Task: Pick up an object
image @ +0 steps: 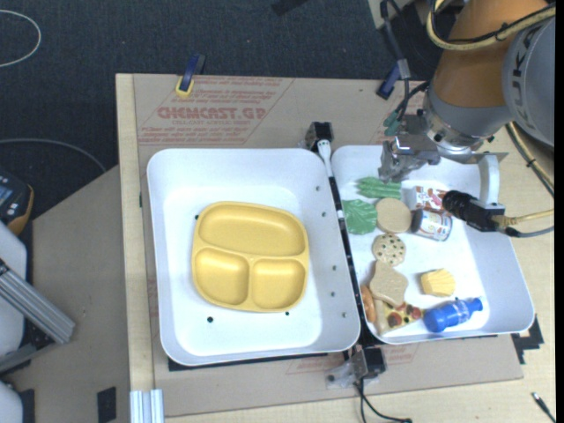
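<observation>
Two bins | gripper [398, 167] low over green leafy toy [379, 188] in right bin [520, 293], presumably to grasp | finger state: cannot tell | yellow divided plate [250, 256] alone in left bin [167, 236]

yellow tray [250, 256] | white bins [167, 236] | blue bottle [451, 315] | speckled cookie [389, 249]

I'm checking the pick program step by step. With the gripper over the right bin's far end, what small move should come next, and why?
Probably a short, straight descent. The gripper hangs over the far end of the right white bin, just above the green leafy toy pieces and near the round tan cracker. Nothing shows between its fingers, so lowering onto the green pieces seems the likeliest next step.
</observation>
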`<state>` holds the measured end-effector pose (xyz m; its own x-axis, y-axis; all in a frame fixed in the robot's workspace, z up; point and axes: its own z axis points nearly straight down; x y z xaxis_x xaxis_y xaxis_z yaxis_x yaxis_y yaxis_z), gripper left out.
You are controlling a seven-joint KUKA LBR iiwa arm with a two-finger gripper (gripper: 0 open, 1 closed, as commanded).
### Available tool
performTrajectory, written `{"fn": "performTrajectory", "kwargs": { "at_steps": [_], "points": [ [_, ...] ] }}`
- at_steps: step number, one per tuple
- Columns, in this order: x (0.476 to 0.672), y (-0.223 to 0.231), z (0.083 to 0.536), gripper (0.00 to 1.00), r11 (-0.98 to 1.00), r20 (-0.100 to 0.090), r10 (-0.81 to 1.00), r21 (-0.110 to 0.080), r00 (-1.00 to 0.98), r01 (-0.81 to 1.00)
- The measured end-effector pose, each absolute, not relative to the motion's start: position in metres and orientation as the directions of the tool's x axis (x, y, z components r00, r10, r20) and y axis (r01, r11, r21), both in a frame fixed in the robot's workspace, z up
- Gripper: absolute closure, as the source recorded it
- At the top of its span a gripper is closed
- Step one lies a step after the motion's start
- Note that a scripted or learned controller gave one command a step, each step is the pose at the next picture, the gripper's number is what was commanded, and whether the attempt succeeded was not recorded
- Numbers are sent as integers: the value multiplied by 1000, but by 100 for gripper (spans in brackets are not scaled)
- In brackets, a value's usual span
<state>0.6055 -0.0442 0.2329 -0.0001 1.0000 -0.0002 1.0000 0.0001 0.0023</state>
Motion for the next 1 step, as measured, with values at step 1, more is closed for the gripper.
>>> {"fn": "performTrajectory", "kwargs": {
  "at_steps": [1],
  "points": [
    [593, -38, 232, 100, 0, 1, 1000, -4, 0, 1000]
  ]
}}
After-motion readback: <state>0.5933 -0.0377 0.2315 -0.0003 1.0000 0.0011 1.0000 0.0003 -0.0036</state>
